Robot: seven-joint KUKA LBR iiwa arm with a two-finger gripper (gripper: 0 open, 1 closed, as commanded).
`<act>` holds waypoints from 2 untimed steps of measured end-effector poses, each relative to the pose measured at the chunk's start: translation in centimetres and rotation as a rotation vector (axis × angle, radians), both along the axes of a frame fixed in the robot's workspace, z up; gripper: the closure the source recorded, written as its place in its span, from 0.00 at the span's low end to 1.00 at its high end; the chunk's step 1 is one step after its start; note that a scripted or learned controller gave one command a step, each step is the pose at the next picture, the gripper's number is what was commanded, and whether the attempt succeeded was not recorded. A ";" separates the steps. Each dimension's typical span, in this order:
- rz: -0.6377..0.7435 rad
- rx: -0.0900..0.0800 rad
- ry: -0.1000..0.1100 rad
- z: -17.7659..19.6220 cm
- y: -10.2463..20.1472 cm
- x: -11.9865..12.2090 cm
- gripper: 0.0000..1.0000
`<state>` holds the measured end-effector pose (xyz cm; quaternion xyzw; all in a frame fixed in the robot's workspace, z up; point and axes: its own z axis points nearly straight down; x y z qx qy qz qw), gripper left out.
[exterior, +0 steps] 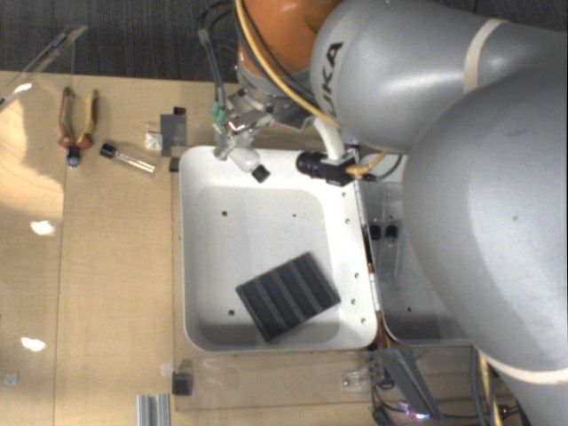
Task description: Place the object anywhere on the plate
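Note:
A dark grey ribbed plate (287, 296) lies flat and skewed in the near half of the left white bin (200, 238). My gripper (240, 153) hangs over the bin's far left corner, well away from the plate. A small black piece (260, 174) shows at its lower tip; I cannot tell whether it is part of the gripper or a held object. The large grey arm with its orange band (284, 7) covers the area above and to the right.
Left of the bins, red-handled pliers (76, 121), a small vial (130, 158) and a grey block (173, 130) lie on the wooden bench. The arm hides most of the right bin (417, 327). A black cable fitting (321, 167) hangs over the left bin's far right rim.

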<state>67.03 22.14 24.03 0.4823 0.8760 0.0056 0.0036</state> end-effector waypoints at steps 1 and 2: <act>0.260 -0.006 0.007 -9.5 0.3 -0.2 1.00; 0.630 -0.008 0.002 -10.7 0.1 -0.6 1.00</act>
